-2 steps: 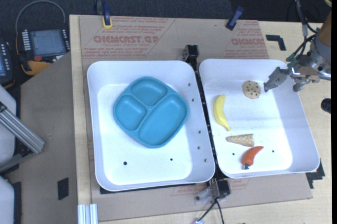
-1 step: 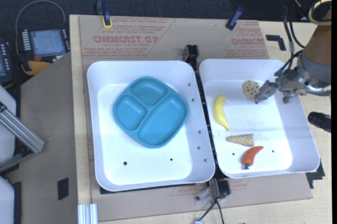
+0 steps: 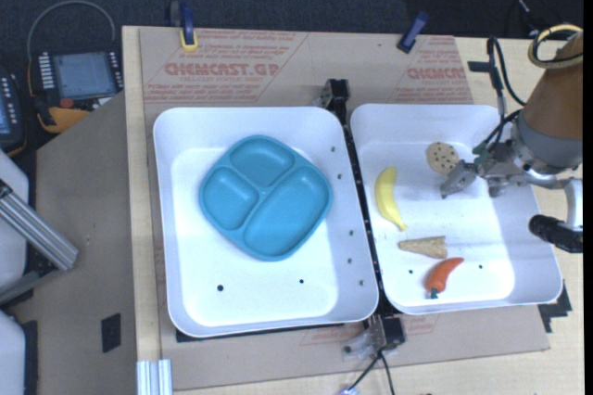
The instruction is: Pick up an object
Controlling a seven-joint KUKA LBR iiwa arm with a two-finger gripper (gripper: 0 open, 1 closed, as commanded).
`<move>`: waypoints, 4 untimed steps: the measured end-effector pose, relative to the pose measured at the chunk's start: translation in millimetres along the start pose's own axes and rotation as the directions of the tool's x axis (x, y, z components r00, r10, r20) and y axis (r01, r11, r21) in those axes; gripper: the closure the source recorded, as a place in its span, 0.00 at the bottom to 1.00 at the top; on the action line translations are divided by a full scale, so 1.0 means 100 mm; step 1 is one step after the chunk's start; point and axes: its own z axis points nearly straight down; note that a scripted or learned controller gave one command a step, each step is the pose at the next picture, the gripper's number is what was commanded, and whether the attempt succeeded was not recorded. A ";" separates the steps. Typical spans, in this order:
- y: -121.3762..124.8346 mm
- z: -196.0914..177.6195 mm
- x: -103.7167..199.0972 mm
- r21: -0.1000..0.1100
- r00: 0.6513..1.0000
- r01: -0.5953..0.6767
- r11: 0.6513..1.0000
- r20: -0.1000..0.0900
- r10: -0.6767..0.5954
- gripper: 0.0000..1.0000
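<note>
The gripper [image 3: 460,181] hangs over the right bin [image 3: 528,286], just beside the cookie [image 3: 441,158]; its fingers look spread and empty. Centring over the cookie before descending would suit it best, I'd say. The banana [image 3: 388,197] lies left of it. The board [image 3: 241,59] reads "CHEMCAST".

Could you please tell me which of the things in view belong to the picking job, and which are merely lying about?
Part of the job:
gripper, over the right bin
cookie
banana
tan wedge
red pepper

Lying about:
blue divided plate, in the left bin
handheld controller on the floor
clamps on the board's far edge
</note>
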 end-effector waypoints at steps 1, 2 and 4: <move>0.01 -0.13 0.00 -0.006 1.000 0.000 1.000 0.002 0.000 1.00; 0.05 -0.58 -0.06 -0.010 1.000 0.001 1.000 0.004 -0.001 1.00; 0.16 -1.01 0.43 -0.004 1.000 0.005 1.000 0.000 -0.005 1.00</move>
